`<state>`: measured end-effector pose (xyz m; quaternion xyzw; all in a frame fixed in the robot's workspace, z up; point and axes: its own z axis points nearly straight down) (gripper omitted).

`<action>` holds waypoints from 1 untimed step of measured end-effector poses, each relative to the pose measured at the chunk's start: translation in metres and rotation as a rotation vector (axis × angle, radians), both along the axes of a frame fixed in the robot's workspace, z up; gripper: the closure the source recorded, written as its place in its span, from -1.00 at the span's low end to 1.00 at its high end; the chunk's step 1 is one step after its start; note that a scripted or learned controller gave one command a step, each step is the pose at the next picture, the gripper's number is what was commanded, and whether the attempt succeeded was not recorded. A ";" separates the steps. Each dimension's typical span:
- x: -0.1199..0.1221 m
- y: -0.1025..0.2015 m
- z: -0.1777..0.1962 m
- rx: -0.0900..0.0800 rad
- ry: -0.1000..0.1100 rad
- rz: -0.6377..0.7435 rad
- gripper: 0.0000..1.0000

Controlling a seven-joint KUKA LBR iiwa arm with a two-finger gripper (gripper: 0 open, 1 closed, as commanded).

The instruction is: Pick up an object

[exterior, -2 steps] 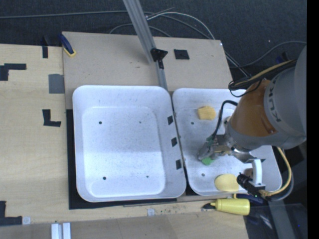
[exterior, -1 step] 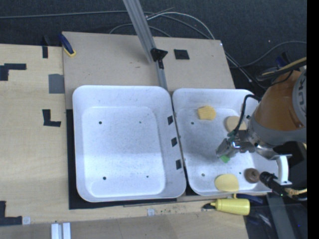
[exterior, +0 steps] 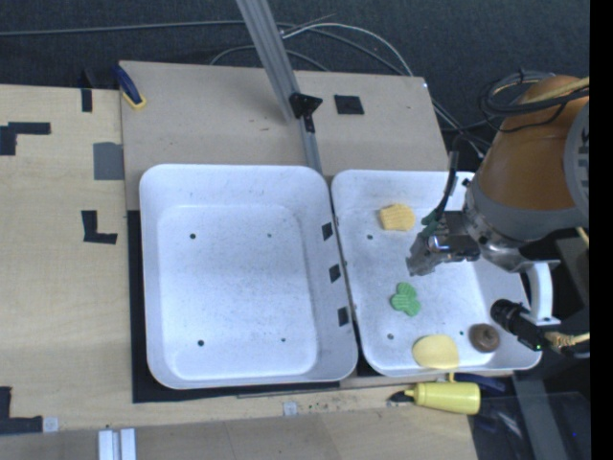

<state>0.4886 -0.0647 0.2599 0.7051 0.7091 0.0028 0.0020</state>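
Presently on the bench: two shallow white bins side by side, left bin (exterior: 239, 276) and right bin (exterior: 369, 353).

Right bin, contents:
- pale yellow ridged piece (exterior: 396, 218), near the far wall.
- small green leafy piece (exterior: 406, 300), mid-bin.
- yellow rounded object (exterior: 436, 351), at the near edge.
- small brown round object (exterior: 484, 336), near corner, just beside the yellow one.

Arm: grey with orange band (exterior: 536, 151), reaching in from the right. Gripper (exterior: 426, 255) hangs over the right bin, between the ridged piece and the green piece, apart from both. Nothing visible between its fingers; whether they are parted or closed cannot be told from this angle.

Outside the bins: yellow-handled tool (exterior: 447, 396) lying on the bench just in front of the right bin; slanted grey metal rod (exterior: 278, 56) behind the bins.
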 end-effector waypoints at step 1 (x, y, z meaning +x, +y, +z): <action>-0.001 -0.002 0.007 -0.001 0.007 -0.004 1.00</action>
